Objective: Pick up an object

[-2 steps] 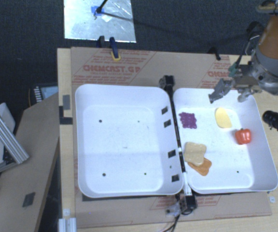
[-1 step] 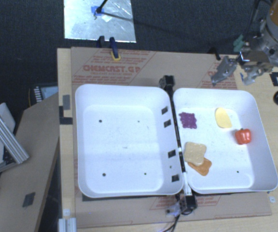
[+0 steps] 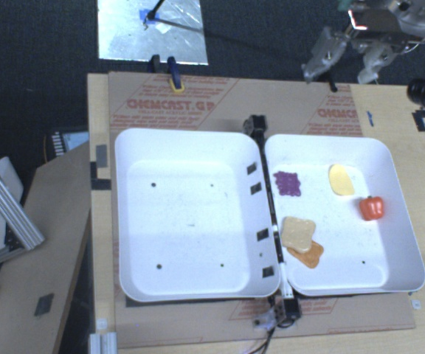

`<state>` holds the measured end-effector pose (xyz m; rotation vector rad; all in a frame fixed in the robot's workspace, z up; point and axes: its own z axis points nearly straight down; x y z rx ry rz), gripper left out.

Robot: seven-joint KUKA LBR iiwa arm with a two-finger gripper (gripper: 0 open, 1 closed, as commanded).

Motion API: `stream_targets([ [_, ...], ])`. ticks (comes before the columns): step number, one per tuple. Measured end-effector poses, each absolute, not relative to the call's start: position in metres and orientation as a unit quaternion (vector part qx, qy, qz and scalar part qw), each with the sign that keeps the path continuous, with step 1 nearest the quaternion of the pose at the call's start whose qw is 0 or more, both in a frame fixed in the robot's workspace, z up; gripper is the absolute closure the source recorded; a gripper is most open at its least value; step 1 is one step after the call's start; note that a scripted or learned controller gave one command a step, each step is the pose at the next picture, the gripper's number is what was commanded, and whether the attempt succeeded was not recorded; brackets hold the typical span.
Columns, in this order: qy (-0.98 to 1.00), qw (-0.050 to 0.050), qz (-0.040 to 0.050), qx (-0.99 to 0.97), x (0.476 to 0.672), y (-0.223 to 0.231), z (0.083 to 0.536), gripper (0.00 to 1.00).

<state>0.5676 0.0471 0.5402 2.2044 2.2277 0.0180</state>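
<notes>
My gripper (image 3: 343,60) hangs high above the bench's far edge, beyond the right bin (image 3: 401,220), with its two fingers spread apart and nothing between them. In the right bin lie a purple bunch of grapes (image 3: 288,184), a pale yellow oval piece (image 3: 340,180), a red pepper (image 3: 372,208), and a tan bread slice (image 3: 298,233) resting on an orange piece (image 3: 310,255). All of these lie well below and in front of the gripper.
The left bin (image 3: 135,220) sits beside the right one, joined by a black hinge strip (image 3: 266,205). A shiny metal sheet (image 3: 152,19) lies on the dark floor at the back left. Cardboard (image 3: 198,102) covers the bench under the bins.
</notes>
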Motion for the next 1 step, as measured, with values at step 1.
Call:
stream_targets([
  [1, 0.711, -0.002, -0.0008, 0.703, 0.6107, 0.1356, 0.4743, 0.0],
])
